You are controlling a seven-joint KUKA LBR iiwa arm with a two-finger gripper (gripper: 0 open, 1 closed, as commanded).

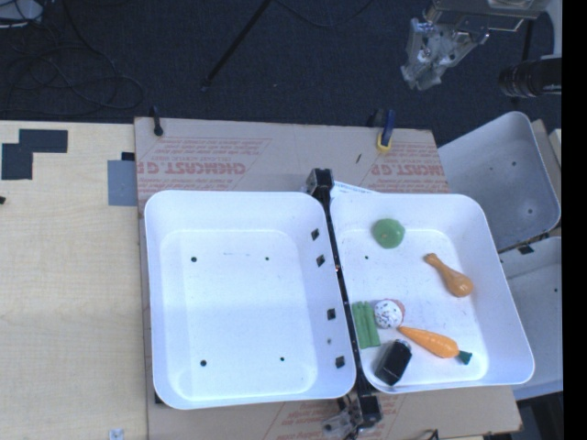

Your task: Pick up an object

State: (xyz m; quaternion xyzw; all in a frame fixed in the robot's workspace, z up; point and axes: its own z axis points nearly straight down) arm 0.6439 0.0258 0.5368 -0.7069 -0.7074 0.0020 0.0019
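Camera view: the hand [433, 55] is seen raised beyond the worktop, its grip state impossible to tell. Toys lie clustered in the right bin [500, 273]; a carrot [431, 342] could be fumbled among close neighbours.

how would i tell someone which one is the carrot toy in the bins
Look in the right bin, the one holding all the objects. Near its front edge lies the carrot toy, between a black block and the wall. Its teal tip separates it from the orange gourd farther back.
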